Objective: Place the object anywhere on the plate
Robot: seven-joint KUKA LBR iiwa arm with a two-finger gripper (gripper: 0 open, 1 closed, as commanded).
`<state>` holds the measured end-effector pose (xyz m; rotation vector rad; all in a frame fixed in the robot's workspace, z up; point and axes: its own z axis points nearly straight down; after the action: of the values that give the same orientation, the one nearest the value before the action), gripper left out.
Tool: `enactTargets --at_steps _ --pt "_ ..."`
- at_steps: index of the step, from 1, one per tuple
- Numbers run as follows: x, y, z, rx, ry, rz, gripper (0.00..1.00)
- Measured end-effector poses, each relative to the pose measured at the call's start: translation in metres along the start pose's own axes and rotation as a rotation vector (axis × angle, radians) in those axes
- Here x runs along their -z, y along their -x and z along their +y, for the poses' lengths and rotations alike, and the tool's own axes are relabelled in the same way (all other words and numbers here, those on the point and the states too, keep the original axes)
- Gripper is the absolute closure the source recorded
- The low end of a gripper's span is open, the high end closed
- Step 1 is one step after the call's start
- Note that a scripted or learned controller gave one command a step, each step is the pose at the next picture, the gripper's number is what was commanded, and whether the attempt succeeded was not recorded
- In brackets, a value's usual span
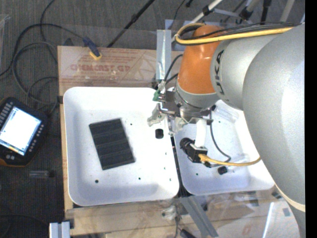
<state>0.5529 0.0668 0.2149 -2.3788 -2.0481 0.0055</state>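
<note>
Just inside the right edge of the left white bin, a small black object is seen, directly beneath the gripper. Whether the object is pinched or merely lies under the gripper cannot be told, nor whether the gripper is spread or pressed together. Well apart to the left, a dark ribbed plate lies flat and slightly askew in the same bin. The grey arm with its orange band is stretched over the right bin. A lit handheld screen is set far left.
</note>
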Motion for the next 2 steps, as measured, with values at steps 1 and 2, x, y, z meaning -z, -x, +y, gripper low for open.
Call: enactTargets --at_steps 1,2 --pt "-0.051 -0.086 0.018 0.1 -0.001 -0.002 1.0" --pt "-0.091 -0.116 -0.03 0.188 -0.003 -0.002 1.0"
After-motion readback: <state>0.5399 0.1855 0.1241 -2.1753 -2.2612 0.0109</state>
